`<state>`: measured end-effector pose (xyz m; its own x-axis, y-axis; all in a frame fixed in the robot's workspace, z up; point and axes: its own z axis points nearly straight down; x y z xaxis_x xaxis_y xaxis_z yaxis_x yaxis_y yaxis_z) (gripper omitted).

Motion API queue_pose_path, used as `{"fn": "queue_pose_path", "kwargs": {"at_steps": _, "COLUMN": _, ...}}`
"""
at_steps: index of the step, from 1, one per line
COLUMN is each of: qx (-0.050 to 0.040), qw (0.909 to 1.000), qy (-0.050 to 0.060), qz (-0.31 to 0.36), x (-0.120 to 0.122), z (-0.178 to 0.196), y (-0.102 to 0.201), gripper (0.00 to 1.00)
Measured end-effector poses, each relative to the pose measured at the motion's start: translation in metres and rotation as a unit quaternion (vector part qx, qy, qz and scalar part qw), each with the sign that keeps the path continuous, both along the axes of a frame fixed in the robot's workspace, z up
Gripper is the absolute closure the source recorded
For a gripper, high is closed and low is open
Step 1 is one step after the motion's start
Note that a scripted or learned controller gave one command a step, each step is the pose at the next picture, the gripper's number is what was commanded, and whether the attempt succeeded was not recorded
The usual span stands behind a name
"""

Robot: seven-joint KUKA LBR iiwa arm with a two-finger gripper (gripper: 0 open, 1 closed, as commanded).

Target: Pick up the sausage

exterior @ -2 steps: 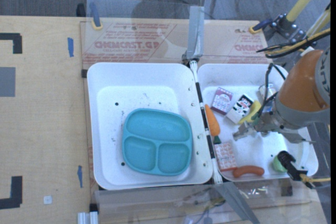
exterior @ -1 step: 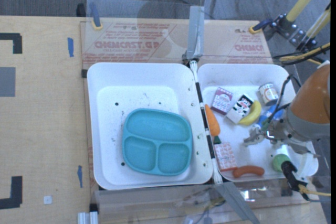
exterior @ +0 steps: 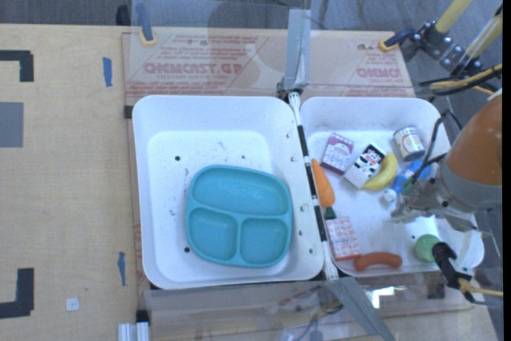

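The sausage (exterior: 378, 260) lies flat near the front wall of the right bin (exterior: 363, 109), clear of the other items, so it is open to a grasp. The gripper (exterior: 402, 206) hovers behind it, nothing held; its spread cannot be judged.

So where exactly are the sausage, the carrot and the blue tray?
sausage (exterior: 378, 260): camera view, the middle of its length, by the right bin's near wall.
carrot (exterior: 322, 184): camera view, mid-body, along the right bin's left wall.
blue divided tray (exterior: 238, 192): camera view, the floor of its large upper compartment, in the left bin.
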<state>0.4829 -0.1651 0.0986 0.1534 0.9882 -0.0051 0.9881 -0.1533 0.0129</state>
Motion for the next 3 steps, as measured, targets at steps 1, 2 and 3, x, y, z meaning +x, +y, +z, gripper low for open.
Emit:
{"fn": "queue_pose_path", "kwargs": {"at_steps": 1, "qx": 0.0044, "qw": 0.9849, "qy": 0.006, "qz": -0.173, "x": -0.003, "z": 0.085, "y": 0.078, "gripper": 1.00}}
{"fn": "queue_pose_path", "kwargs": {"at_steps": 2, "qx": 0.0045, "qw": 0.9803, "qy": 0.006, "qz": -0.198, "x": 0.020, "z": 0.115, "y": 0.156, "gripper": 1.00}}
{"fn": "queue_pose_path", "kwargs": {"at_steps": 3, "qx": 0.0045, "qw": 0.9605, "qy": 0.006, "qz": -0.278, "x": 0.047, "z": 0.170, "y": 0.134, "gripper": 1.00}}
